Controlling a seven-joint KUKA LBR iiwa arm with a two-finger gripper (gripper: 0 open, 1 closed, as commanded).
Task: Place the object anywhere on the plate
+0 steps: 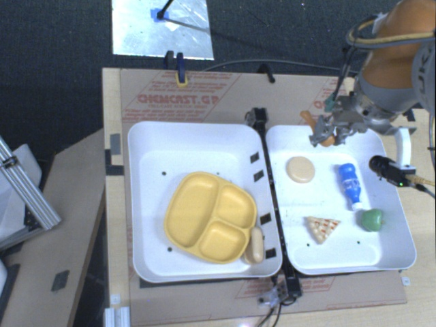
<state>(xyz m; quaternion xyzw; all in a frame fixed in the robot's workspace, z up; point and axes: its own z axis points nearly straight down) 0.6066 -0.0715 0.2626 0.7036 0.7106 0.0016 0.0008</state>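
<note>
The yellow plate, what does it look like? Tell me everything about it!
The yellow plate looks like smooth plastic, with rounded corners and raised ridges splitting it into three sections, one big and two smaller. It lies flat but turned at an angle in the left white bin, toward the bin's near side. No food sits in its sections. A pale bread roll rests against its near right corner.

A bread roll (255, 244) crowds the yellow plate's (204, 213) right rim.
</note>
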